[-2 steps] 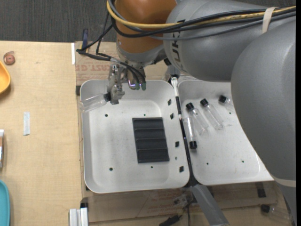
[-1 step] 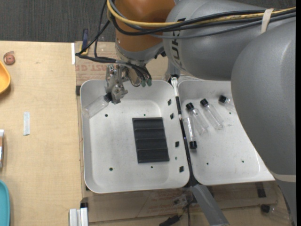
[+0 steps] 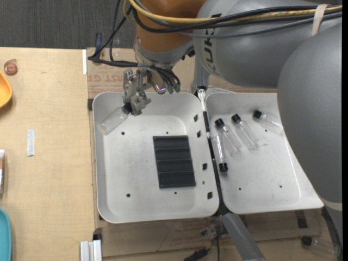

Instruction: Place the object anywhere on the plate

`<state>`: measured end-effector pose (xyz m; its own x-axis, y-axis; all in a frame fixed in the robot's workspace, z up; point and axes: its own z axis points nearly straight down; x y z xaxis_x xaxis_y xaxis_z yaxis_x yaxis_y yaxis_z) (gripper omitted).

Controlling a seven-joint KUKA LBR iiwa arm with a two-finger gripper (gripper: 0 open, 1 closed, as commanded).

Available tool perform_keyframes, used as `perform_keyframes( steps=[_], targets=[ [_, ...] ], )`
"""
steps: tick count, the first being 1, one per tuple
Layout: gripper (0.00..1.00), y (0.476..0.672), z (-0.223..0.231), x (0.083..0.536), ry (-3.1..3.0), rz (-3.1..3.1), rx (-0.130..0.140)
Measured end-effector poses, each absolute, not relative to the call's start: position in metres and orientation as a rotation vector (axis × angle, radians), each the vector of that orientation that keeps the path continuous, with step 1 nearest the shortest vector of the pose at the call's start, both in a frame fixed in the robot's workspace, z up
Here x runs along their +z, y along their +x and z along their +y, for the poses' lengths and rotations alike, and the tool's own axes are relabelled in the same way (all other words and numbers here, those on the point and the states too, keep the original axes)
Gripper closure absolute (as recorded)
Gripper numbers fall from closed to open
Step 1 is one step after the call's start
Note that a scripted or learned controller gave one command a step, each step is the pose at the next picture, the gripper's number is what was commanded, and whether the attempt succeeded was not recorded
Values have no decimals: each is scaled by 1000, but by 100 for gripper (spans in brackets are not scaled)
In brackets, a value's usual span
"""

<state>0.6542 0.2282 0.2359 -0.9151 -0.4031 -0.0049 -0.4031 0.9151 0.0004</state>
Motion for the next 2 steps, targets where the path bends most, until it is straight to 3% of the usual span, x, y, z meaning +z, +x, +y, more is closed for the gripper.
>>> perform_keyframes(
  steps=[1,2],
  targets=[
    [100,634,228,207,-899,3007,2],
    [100,660,228,199,-1211,2893,3]
  ],
)
